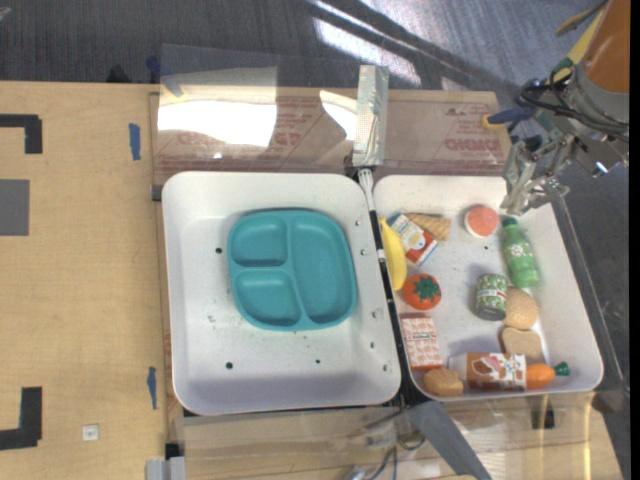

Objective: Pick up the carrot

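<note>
The carrot (540, 374) is small and orange with a green tip. It lies in the front right corner of the right bin (575, 298), just right of a red-labelled bottle (494, 370). My gripper (518, 196) hangs over the bin's back right corner, next to a pink round piece (482, 221) and above a green bottle (519, 253). It is far from the carrot, and nothing shows in its grasp.
The right bin also holds a banana (394, 258), a tomato (422, 291), a green can (490, 295), bread pieces (521, 311), a red box (422, 341) and a small carton (413, 239). A teal divided plate (293, 268) lies in the left bin (190, 298).
</note>
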Available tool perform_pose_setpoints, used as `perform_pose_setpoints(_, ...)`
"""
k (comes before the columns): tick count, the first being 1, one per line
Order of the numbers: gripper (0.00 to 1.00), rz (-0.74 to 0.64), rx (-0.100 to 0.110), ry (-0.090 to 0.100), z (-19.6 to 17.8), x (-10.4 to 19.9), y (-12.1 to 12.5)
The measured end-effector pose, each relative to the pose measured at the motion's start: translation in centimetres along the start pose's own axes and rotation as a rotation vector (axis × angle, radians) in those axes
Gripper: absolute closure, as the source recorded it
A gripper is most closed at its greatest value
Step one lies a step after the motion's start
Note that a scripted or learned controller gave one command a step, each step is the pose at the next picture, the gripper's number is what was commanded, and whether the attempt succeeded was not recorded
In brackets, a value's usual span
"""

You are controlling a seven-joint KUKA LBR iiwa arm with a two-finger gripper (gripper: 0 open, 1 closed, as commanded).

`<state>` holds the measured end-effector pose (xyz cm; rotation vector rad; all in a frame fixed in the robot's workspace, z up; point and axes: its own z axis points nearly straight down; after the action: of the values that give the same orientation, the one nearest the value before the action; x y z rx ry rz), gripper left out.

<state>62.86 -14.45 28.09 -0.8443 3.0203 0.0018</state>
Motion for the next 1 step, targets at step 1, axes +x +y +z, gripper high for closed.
perform_pose_setpoints(1,1.00,0.310,0.000,0.000,1.54,1.71,8.62)
